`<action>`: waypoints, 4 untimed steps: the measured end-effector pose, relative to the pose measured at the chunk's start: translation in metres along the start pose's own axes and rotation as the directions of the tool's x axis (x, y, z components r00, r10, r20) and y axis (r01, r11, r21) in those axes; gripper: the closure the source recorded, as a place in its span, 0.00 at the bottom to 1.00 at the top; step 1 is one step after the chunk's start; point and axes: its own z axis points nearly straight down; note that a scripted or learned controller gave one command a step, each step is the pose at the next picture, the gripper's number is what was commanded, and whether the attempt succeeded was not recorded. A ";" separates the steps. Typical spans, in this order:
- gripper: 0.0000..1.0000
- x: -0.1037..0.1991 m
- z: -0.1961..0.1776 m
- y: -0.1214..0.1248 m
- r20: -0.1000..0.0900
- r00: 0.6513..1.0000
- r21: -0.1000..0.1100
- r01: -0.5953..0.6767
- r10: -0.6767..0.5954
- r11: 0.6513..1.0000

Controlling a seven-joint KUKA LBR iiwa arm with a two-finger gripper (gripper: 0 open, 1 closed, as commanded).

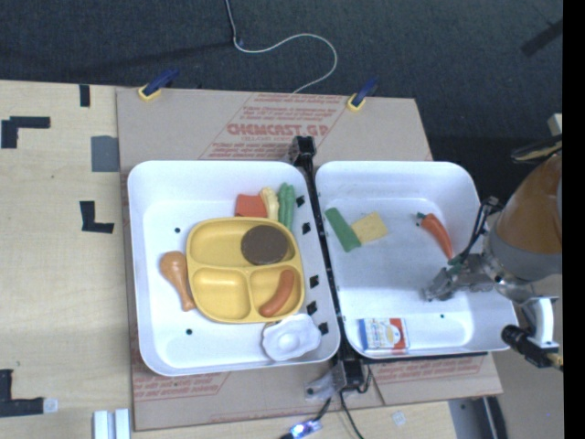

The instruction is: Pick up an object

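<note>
Carrot [437, 233] near rim; gripper [441, 284] perhaps beside.

Brown cardboard sheet [274, 126] under both bins, two clamps, white cable [292, 48] beyond.

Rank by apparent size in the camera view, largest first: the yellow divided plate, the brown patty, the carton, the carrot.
1. yellow divided plate
2. carton
3. brown patty, looks close to the carton, so that order is unsure
4. carrot
</note>
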 end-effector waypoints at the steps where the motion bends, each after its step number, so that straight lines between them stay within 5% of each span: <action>1: 1.00 0.001 -0.043 -0.004 -0.003 1.000 0.000 0.000 0.000 1.000; 3: 1.00 -0.005 -0.131 -0.010 -0.002 1.000 -0.002 0.001 -0.001 1.000; 4: 1.00 0.048 -0.122 -0.009 -0.005 1.000 0.003 0.005 -0.005 1.000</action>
